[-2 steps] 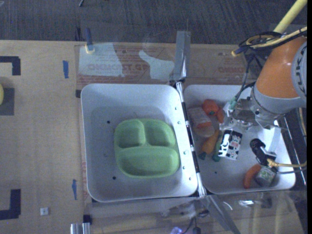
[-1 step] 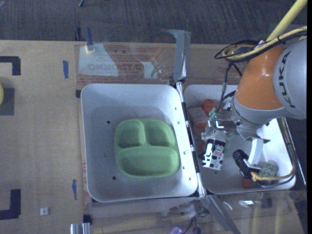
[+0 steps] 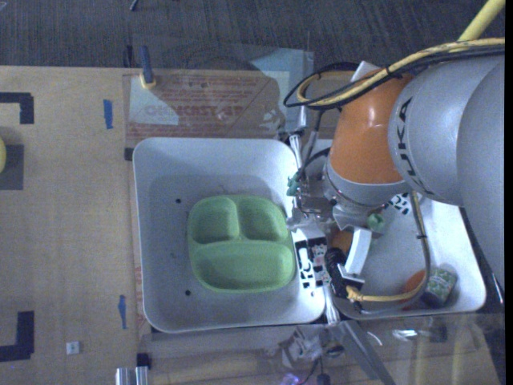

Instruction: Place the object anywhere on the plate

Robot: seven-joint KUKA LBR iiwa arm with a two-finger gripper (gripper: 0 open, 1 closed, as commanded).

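A green plate (image 3: 240, 242) with three compartments lies in the middle of the left white bin (image 3: 160, 175); nothing rests on it. My gripper (image 3: 319, 261) hangs under the orange-banded wrist, over the wall between the two bins and just right of the plate's right edge. The wrist body hides most of it from above. In the right bin (image 3: 465, 295), an orange object (image 3: 414, 281) and a small green patterned object (image 3: 439, 285) lie by the near right corner. A bit of orange (image 3: 341, 240) shows beside the gripper, too hidden to identify.
The arm's grey body (image 3: 457, 135) covers most of the right bin. Cables (image 3: 385, 295) loop below the wrist. A clear panel with a brown board (image 3: 204, 107) lies behind the left bin. The wooden bench (image 3: 64, 239) stretches to the left.
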